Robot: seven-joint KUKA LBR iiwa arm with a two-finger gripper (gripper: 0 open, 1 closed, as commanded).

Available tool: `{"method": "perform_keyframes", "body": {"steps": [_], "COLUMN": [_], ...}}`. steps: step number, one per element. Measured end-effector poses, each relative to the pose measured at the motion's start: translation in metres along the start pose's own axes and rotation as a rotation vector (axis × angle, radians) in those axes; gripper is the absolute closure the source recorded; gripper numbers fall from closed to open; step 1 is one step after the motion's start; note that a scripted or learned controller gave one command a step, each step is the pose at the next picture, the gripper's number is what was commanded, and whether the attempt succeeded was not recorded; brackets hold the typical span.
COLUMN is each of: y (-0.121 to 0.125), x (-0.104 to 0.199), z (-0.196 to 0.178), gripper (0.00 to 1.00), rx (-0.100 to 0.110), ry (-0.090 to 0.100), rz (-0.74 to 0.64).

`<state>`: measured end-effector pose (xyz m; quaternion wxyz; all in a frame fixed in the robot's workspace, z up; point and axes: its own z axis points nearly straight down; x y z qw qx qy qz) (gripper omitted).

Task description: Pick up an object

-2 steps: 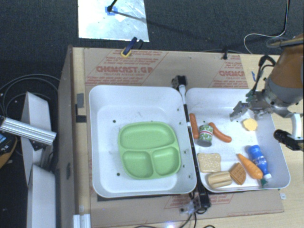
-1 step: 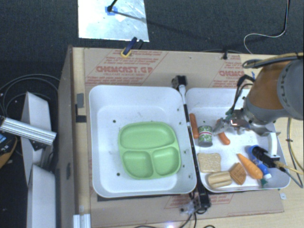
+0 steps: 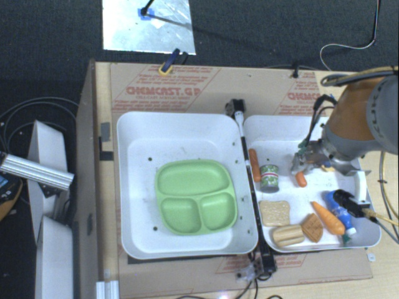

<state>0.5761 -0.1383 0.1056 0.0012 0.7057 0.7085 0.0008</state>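
Observation:
The right bin (image 3: 283, 129) holds several small items. A long orange sausage (image 3: 254, 165) lies by its left wall, with a green can (image 3: 269, 175) next to it. A small orange piece (image 3: 302, 179) lies just below my gripper (image 3: 303, 164), which hangs low over the bin's middle, right above that piece. Toward the front lie a bread slice (image 3: 275, 212), a bread roll (image 3: 288, 235), a brown cookie (image 3: 312, 227), a carrot (image 3: 328, 217) and a blue bottle (image 3: 341, 205). Nothing shows as held.
The left bin (image 3: 134, 167) holds a green divided plate (image 3: 196, 196). A divider bar (image 3: 248, 179) runs between the two bins. The arm's grey body and orange band (image 3: 358, 114) cover the right bin's far right corner. Cables lie at the bench's right side.

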Motion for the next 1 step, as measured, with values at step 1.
{"method": "perform_keyframes", "body": {"steps": [1], "y": [-0.0117], "x": [0.1044], "z": [-0.0802], "gripper": [1.0], "rx": [-0.002], "ry": [0.003], "rz": [-0.003]}}
